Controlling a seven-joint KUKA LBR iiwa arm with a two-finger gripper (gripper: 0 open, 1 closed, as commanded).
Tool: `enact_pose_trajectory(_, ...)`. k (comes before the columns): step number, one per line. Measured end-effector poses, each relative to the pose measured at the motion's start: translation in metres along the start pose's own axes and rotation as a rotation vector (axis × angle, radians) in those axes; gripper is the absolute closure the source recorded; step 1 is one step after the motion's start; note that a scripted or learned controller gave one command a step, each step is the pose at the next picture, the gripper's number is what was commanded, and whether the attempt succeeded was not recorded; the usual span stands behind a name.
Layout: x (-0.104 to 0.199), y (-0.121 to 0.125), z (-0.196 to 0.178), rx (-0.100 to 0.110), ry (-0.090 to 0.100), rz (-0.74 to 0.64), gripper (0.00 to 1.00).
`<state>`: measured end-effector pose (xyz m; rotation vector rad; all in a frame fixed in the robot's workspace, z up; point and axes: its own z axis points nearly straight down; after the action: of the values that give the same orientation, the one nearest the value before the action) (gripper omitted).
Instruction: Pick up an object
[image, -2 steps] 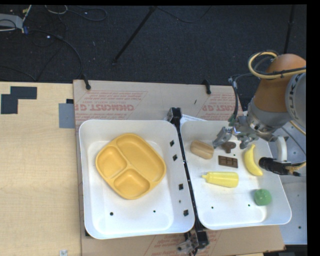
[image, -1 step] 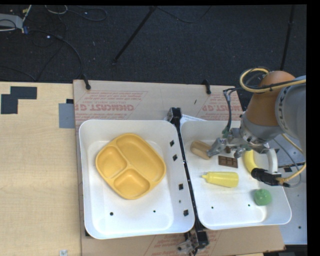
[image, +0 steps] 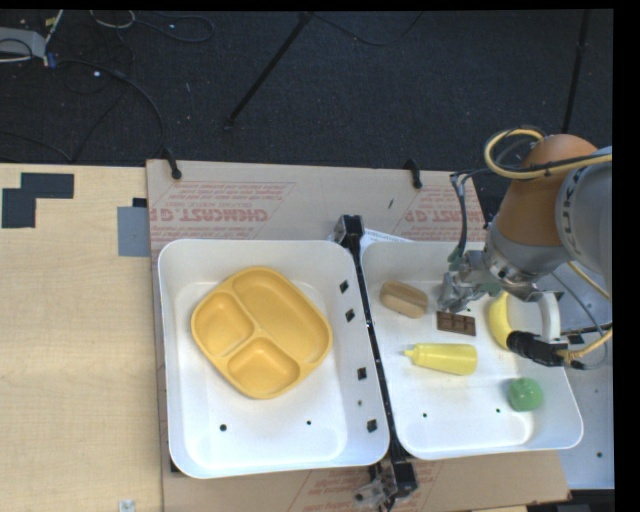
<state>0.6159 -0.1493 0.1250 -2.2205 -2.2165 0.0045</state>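
over in the left bin lies a yellow divided plate. rightward, the right bin holds a tan bread roll, chocolate bar, mustard bottle, banana and green ball. the gripper hangs just above the chocolate; whether its jaws are parted or hold anything, i cannot tell. the chocolate looks light, flat and stiff: pinch its long edges.

Right bin was pretty cramped up top: bread roll, chocolate bar, banana and mustard bottle sat close together, with the arm hanging over that corner. Green ball sat apart, I think. Front strip was open. Left bin had the yellow tray mid-floor, open margins around.
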Motion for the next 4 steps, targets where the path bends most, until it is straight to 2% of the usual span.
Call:
enact_pose_trajectory(2, -0.006, 0.003, -0.082, -0.006, -0.001, -0.003, 1.00)
enact_pose_trajectory(3, 0.038, -0.019, -0.076, 0.001, 0.002, -0.005, 1.00)
enact_pose_trajectory(4, 0.091, -0.038, -0.090, 0.000, 0.002, -0.006, 1.00)
